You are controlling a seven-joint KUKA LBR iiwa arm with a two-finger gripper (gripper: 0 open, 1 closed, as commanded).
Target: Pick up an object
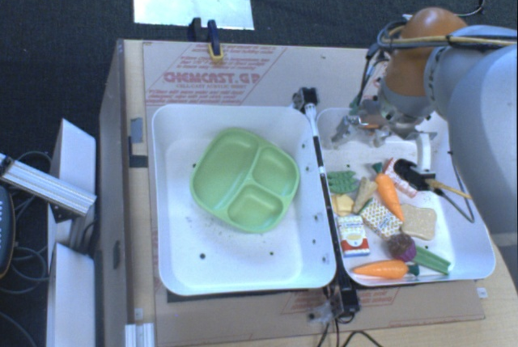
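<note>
Two bins sat side by side on the bench (243, 70); the left bin (174, 256) held a plate (245, 179); the right bin (477, 252) held toy food, including a carrot (389, 196), bread (418, 222) and a carton (352, 236); the arm (461, 70) reached in from the right.

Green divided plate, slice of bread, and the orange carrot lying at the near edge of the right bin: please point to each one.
Green divided plate (245, 179), camera view, on the ridge between compartments.
Slice of bread (418, 222), camera view, on its middle.
Orange carrot (380, 269), camera view, on its body.
</note>
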